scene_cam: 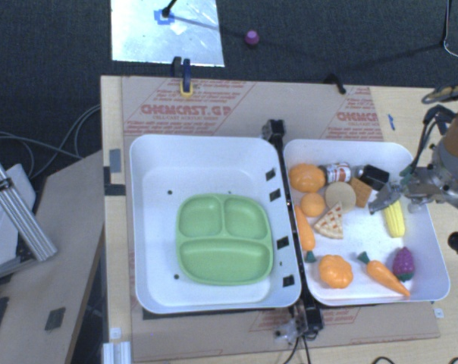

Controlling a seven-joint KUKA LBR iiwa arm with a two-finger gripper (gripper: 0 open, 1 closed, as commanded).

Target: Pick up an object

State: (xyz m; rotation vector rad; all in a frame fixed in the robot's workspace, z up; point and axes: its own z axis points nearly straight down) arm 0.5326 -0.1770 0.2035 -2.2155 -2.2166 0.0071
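**Gripper low over right bin, beside the corn cob**

Camera view. Two shallow white bins side by side on a bench covered with printed brown cardboard. Left bin (149,203): smooth plastic, holds a pale green divided tray (224,239), rounded corners, three compartments, matte.

Right bin (434,279), centre-right of frame: a scatter of plastic toy food. Upper left of this bin, a round orange fruit (306,177); just right of it a small can (337,173) lying on its side, long axis left-right. Below those, a smaller orange ball (312,204), a tan disc (340,196) and a triangular pizza slice (330,223) with its tip toward upper right. A long carrot (305,230) lies along the bin's left wall, axis near vertical in frame. Lower part: a lobed orange pumpkin (335,271), a second carrot (383,274) pointing to lower right, a purple bumpy grape cluster (403,262).

Yellow corn cob (394,218), ribbed, long axis near vertical in frame, right of centre in the bin.

Gripper (386,198) enters from the right edge, grey metal, tips just above and left of the cob; whether the fingers are apart or together I cannot tell. Nothing is visibly between them.
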